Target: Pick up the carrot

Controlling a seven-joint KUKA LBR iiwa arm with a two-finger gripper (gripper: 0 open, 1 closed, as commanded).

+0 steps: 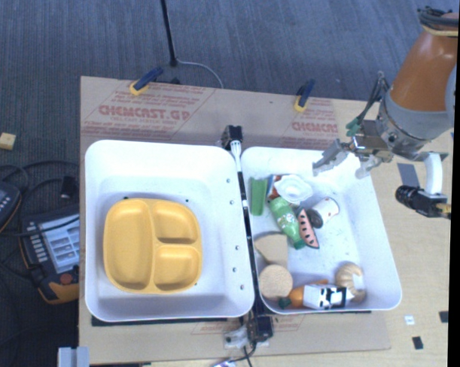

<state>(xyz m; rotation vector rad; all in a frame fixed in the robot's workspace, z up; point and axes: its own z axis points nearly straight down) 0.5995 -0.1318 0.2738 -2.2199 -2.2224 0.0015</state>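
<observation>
we see the gripper (342, 162) above the far edge of the right bin (384, 244), its fingers (325, 161) spread wide with nothing between them and touching nothing. the carrot (290, 297) lies at the bin's near edge, well apart from the gripper, mostly hidden between a round tan disc (275, 280) and a white bottle (327, 296); only an orange end shows. the left bin (110, 156) holds a yellow divided tray (151, 244).
</observation>
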